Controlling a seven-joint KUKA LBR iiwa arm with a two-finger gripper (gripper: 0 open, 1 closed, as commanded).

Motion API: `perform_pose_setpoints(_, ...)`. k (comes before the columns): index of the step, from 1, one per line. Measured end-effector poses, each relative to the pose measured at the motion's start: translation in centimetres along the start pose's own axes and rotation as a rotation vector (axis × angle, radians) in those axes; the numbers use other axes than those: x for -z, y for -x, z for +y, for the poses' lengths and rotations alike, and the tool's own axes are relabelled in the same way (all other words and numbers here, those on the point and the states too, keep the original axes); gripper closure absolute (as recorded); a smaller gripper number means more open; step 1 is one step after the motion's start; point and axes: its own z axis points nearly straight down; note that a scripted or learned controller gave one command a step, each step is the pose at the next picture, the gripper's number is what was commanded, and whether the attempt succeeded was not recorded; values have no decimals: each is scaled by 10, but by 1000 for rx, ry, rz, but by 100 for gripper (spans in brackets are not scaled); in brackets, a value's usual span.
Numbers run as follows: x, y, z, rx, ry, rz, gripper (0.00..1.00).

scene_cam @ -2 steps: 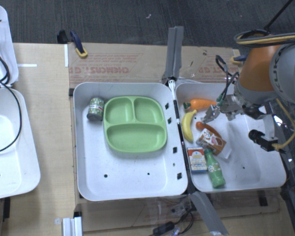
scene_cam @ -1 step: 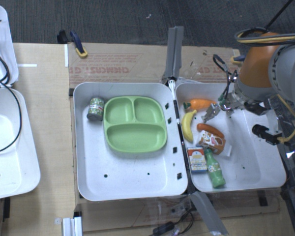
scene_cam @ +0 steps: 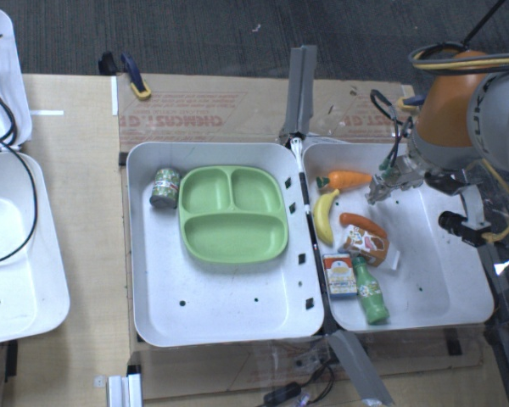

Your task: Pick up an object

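Observation:
My gripper (scene_cam: 378, 190) hangs over the back of the right bin (scene_cam: 441, 270), just right of an orange carrot (scene_cam: 349, 179). A yellow banana (scene_cam: 324, 214) lies below the carrot along the bin's left wall. A red sausage (scene_cam: 362, 225) and a printed snack packet (scene_cam: 369, 246) sit in front of the gripper. Nearer the front lie a small blue-and-red box (scene_cam: 340, 275) and a green bottle (scene_cam: 371, 292). I see nothing in the gripper.
The left bin (scene_cam: 212, 312) holds a green divided plate (scene_cam: 233, 213) and a small can (scene_cam: 165, 187) at its back left. A grey post (scene_cam: 301, 87) rises behind the divider between the bins. The arm's orange band (scene_cam: 450, 104) is above the right bin's back corner.

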Motion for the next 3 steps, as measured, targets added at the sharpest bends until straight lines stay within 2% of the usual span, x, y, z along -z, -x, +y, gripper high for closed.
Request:
perform_pose_setpoints(1, 0, 0, 0, 0, 0, 0, 0)
perform_pose_setpoints(2, -10, -28, 39, 85, -3, 1, 0)
perform_pose_setpoints(3, 0, -27, 40, 85, -1, -1, 100)
